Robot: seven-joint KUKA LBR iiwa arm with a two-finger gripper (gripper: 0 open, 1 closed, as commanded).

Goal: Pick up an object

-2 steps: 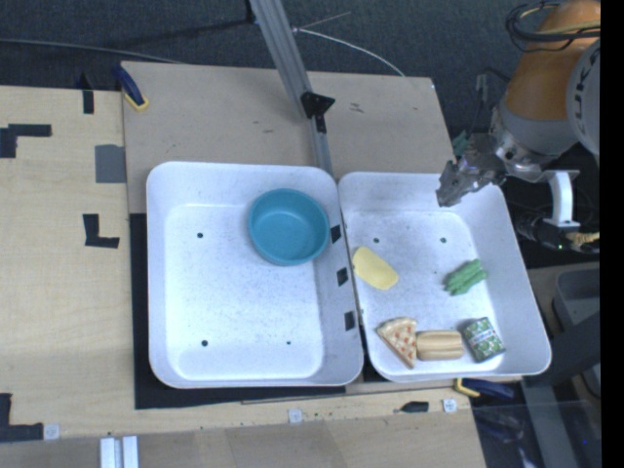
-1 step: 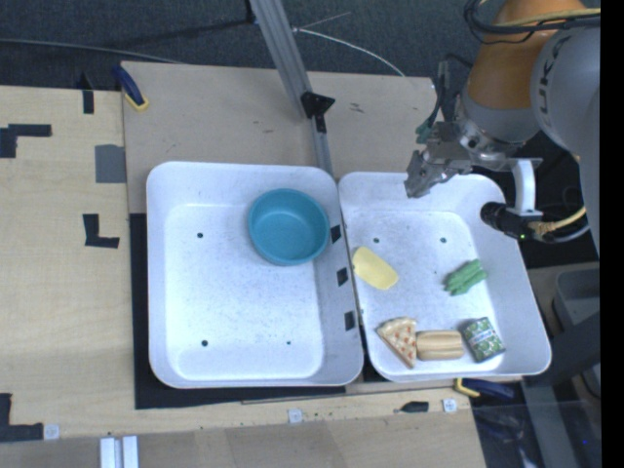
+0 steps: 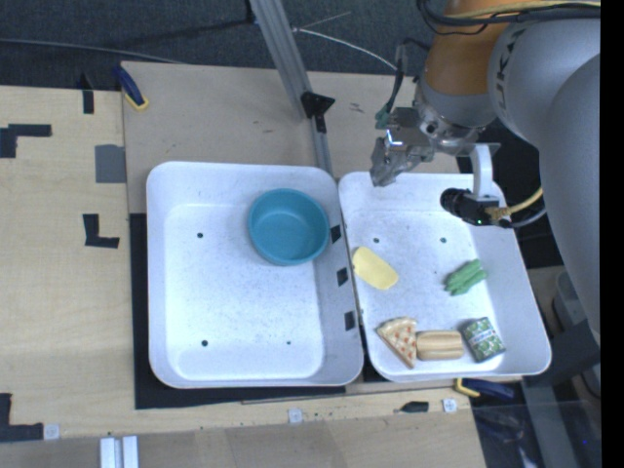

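Observation:
My gripper (image 3: 383, 171) hangs over the far left corner of the right bin (image 3: 517, 261), well above the objects. Nothing shows between its fingers. In that bin lie a yellow piece (image 3: 374, 268) near the left wall, a green vegetable (image 3: 465, 277) to the right, and along the near edge a pizza slice (image 3: 398, 340), a hot dog bun (image 3: 439, 344) and a small green packet (image 3: 482, 338). A blue bowl (image 3: 288, 225) stands upright in the left bin (image 3: 195, 291), at its far right.
A slanted metal pole (image 3: 283, 47) rises behind the bins, ending in a black clamp close to the gripper. The grey arm with its orange band (image 3: 487, 27) fills the top right. A black cable fitting (image 3: 468, 206) hangs over the right bin's far edge.

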